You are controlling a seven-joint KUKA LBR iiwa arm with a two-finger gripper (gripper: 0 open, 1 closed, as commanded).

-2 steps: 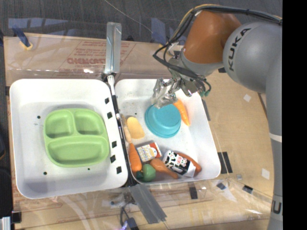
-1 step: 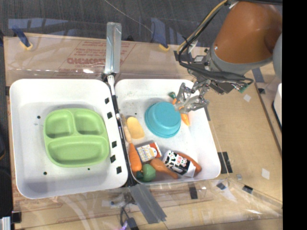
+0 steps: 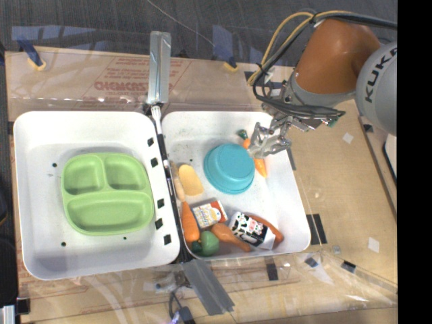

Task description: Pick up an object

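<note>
A black-and-white milk carton [image 3: 254, 230] lies at the right bin's [image 3: 297, 208] front edge; behind, the gripper [image 3: 264, 144] closes on a slim orange carrot [image 3: 259, 160] beside the blue bowl [image 3: 230, 168].

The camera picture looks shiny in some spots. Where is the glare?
Camera view: glare streaks on the clear plastic sheet behind the bins and along the bench's front edge; the green tray and blue bowl look evenly lit; the gripper looks slightly blurry.

Orange carrot [image 3: 260, 163] lies beside blue bowl [image 3: 230, 168].
</note>
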